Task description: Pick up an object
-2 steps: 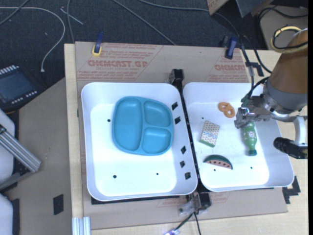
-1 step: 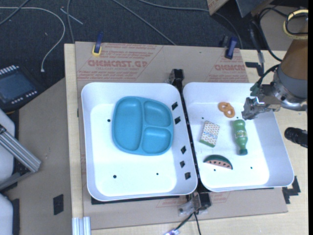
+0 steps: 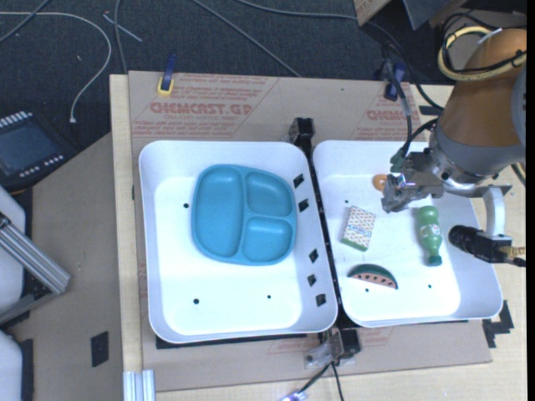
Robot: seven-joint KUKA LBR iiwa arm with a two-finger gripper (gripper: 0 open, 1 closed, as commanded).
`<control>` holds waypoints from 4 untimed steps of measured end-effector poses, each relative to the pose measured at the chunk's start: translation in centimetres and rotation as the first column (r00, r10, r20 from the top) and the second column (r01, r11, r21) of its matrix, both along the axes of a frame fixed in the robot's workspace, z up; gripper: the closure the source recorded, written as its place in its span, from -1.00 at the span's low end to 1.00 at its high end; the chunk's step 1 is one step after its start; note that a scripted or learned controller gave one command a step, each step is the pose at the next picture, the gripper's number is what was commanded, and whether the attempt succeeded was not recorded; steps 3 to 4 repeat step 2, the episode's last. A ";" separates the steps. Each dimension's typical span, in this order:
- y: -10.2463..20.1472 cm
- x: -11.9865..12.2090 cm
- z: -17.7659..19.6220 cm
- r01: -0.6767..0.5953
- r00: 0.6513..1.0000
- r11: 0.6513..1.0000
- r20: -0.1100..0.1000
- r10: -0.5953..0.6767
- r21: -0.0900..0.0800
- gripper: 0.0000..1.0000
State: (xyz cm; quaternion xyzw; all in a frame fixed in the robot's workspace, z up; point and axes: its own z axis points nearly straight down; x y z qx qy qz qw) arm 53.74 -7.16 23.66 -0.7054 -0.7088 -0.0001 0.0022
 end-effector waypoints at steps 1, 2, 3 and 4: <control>6.1 0.4 -0.7 -0.002 1.000 1.000 0.000 0.002 0.000 1.00; 10.5 0.3 -1.2 0.001 1.000 1.000 -0.001 -0.001 -0.001 1.00; 10.5 0.3 -1.2 0.001 1.000 1.000 -0.001 -0.001 -0.001 1.00; 10.5 0.3 -1.2 0.001 1.000 1.000 -0.001 -0.001 -0.001 1.00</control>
